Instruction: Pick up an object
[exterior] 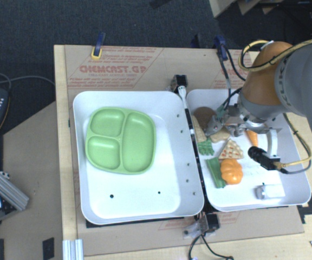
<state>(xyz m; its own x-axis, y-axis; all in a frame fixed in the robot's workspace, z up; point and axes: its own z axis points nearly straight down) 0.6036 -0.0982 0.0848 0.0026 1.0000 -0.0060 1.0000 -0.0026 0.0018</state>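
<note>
Camera view: arm (286, 75) hides tool; bin's (286, 196) far items obscured.

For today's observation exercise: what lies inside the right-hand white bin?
Right bin holds toy food: orange pepper, pizza slice, green pieces, brown item. The arm covers the rest.

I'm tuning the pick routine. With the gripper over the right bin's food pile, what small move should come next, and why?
Probably a short straight descent. The gripper hangs above the pile in the right bin, near the pizza slice and brown piece, with nothing seen between its fingers. The green tray lies alone in the left bin.
</note>
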